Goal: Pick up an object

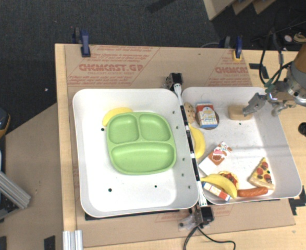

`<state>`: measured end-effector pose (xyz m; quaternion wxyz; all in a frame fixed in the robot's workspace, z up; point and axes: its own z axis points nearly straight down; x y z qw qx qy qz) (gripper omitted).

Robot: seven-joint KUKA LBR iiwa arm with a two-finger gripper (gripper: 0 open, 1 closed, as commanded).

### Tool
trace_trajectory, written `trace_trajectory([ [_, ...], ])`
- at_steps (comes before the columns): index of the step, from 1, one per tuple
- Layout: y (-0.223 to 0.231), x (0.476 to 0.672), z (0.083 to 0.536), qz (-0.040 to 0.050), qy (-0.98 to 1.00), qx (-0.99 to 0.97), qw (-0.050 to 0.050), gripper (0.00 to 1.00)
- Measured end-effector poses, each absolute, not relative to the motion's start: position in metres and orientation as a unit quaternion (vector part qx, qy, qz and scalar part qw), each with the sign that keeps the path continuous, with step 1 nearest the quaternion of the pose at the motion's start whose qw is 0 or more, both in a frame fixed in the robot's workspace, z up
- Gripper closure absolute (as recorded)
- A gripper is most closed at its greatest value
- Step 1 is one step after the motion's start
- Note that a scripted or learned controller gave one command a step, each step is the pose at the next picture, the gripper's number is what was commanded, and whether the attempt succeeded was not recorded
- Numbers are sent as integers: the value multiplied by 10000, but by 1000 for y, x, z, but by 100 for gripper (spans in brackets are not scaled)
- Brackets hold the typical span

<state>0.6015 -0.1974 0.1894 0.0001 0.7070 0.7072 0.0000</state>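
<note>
Right bin point(278, 139), near edge at 6 o'clock: banana point(219, 181), sausage point(253, 192) and a small carton point(217, 191) crowded together, pizza slice point(260, 174) just beside. Mid-bin: a small packet point(220, 152). Far side, 12 o'clock: red-and-white box point(207, 115) and tan block point(239, 112). The gripper point(258, 104) sits beside that block at its 3 o'clock, fingers spread, pinching nothing. Left bin point(90, 139) bears a green divided plate point(141, 142).

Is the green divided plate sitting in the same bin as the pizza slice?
No. The green divided plate lies in the left bin, while the pizza slice lies in the right bin.
</note>
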Motion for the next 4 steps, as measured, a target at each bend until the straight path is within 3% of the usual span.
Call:
trace_trajectory([
  [1,-157,670,95,15,7097,7045,63,0],
  [2,-218,664,89,65,7073,7069,-80,0],
  [3,-189,635,85,-3,7077,7065,-17,0],
  [4,-191,636,95,-2,7078,7064,1,100],
])
